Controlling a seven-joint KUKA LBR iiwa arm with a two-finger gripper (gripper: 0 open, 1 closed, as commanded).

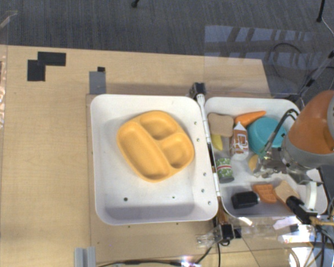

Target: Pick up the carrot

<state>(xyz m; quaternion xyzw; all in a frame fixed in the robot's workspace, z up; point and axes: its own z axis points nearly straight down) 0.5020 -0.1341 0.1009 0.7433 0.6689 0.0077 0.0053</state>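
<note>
Two shallow white plastic bins sit side by side on the pale wood-grain desk (44,166), their corners rounded and their walls smooth. The left bin (108,149) holds one thing — a glossy yellow-orange plastic tray (155,145), rounded at the edges and divided into three compartments, lying at a slant near the bin's middle.

The right bin (228,103) is crowded. The carrot (250,117), a smooth orange tapered piece, lies near the bin's far wall, just beside a teal bowl (263,134) with a round matte body. Left of the carrot rests a tan slice of toast (221,124), squarish with soft corners. Nearer than the carrot stands one white bottle (240,141) with a red label, and nearer again one small can (225,169) with a green band. A yellow piece (217,142) shows at the bin's left wall, partly hidden. Toward the bin's near wall, well away from the carrot, lie a black oblong block (245,199) and an orange textured cracker-like square (265,192).

The end effector (265,164) hangs over the bin on the near side of the bowl, apart from the carrot — whether its fingers are spread or closed cannot be told, since metal parts and cables blur together there. Above it the arm's orange band (317,129) curves, smooth and rounded.
</note>
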